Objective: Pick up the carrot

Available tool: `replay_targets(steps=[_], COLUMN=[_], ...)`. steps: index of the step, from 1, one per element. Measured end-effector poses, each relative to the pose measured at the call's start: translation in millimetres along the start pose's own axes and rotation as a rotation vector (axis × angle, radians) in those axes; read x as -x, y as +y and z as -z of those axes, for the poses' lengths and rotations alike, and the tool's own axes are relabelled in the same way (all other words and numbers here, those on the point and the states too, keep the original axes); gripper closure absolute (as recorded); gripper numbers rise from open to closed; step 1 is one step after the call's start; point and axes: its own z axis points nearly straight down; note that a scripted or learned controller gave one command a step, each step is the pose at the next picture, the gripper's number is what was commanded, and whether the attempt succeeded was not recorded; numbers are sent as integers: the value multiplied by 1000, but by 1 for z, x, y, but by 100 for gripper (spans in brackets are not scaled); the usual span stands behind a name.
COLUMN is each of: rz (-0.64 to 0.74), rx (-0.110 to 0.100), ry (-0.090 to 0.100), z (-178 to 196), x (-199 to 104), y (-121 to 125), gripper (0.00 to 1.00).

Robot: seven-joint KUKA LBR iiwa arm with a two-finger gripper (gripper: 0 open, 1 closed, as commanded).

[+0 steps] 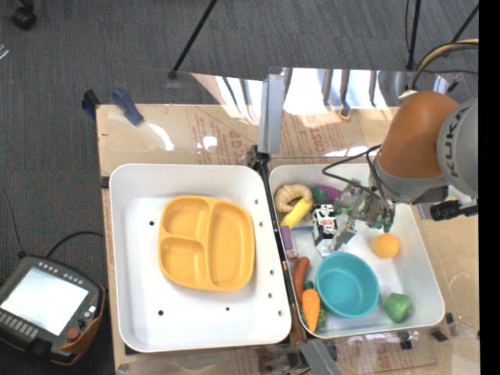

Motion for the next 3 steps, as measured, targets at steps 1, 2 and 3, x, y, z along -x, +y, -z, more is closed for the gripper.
replay_targets(steps=[1, 2, 3], rz=[78, 83, 56], rx=[-2, 1, 2], ry=[-2, -5, -4], z=[-15, -4, 18], x=[-22, -21, -18], y=[-77, -74, -37], gripper=[0, 100, 100])
